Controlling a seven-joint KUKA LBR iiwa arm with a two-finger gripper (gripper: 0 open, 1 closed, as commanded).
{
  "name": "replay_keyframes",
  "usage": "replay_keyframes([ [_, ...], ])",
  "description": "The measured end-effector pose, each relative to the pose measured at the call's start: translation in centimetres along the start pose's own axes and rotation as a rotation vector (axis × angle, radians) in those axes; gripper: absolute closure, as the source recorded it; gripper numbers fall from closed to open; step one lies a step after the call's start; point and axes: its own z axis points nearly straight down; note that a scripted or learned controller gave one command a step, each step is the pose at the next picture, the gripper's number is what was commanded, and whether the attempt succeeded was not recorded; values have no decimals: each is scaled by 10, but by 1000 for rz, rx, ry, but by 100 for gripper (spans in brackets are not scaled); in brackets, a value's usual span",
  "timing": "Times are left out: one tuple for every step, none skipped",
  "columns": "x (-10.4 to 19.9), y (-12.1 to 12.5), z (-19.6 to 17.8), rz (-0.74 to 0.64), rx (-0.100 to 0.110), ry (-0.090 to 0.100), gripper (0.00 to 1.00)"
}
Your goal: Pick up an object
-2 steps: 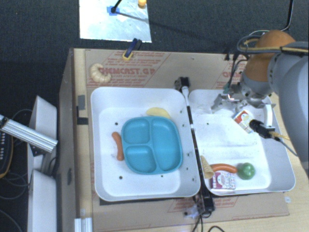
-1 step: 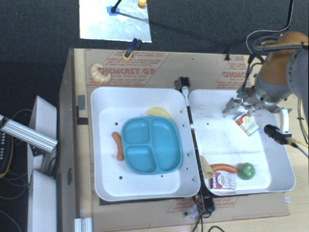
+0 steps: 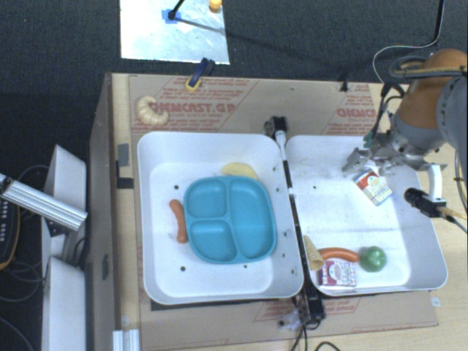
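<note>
A small white carton with red and green print lies tilted in the upper right part of the right bin. My gripper is directly above its upper edge, touching or very close to it. The arm's grey wrist with its orange band comes in from the right behind it. Along the right bin's front wall lie an orange sausage, a green ball, a red and white packet and a tan cone.
The left bin holds a blue divided plate, an orange sausage to its left and a pale yellow piece behind it. A black divider separates the bins. A black cable fitting hangs over the right bin's right side.
</note>
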Motion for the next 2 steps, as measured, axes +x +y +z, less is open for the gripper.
replay_keyframes([
  [-27, 16, 29, 0, 1, 0, 0],
  [-4, -1, 28, -3, 0, 1, 0],
])
